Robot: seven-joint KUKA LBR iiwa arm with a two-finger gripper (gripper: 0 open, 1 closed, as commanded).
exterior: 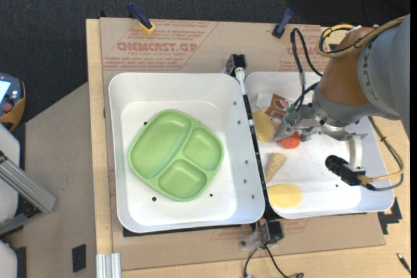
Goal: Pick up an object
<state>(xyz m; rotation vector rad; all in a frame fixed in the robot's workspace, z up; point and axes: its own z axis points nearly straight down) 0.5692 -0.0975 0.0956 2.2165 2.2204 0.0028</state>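
Observation:
The right bin (374,202) holds several small items. A red piece (290,140) lies near the middle, with a tan rounded piece (263,127) to its left. A brown and white packet (279,104) sits behind them. In front are a pale cone (274,165) and a yellow oval piece (285,195). My gripper (291,129) reaches in from the right and hangs low, just over the red piece. The wrist hides the space right beside it, and I cannot make out contact with the red piece.
The left bin (120,94) holds a green divided plate (176,154). A black divider rail (251,140) runs between the bins. A black fitting with cables (343,170) hangs from the wrist over the right bin's right half. Clamps sit at the cardboard's far edge.

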